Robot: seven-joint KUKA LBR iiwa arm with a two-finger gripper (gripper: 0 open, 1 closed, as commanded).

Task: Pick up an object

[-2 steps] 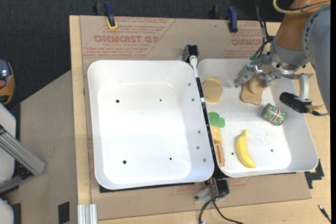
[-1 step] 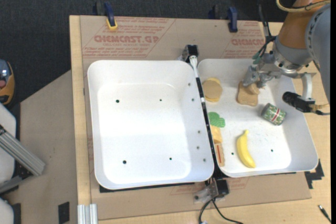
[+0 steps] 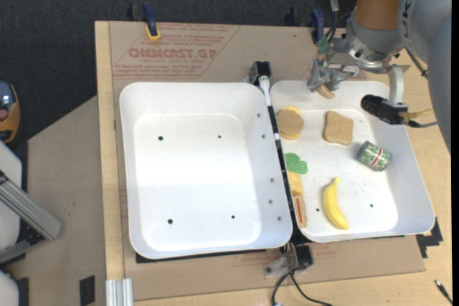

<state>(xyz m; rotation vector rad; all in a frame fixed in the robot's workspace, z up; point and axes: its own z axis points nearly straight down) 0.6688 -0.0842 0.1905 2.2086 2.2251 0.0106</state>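
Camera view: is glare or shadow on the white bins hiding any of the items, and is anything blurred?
Camera view: lighting is even, and the right bin shows no glare over the banana, toast slice or can; shadows under them are soft. The left bin is bright but not washed out. The gripper at the right bin's far edge looks slightly soft, with a small tan piece at its tip.

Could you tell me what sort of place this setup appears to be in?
Most likely a robotics lab bench for grasping trials, not a kitchen. A grey and orange arm reaches over two white bins on a clamped board, and the right bin holds toy food such as a banana and bread slice.
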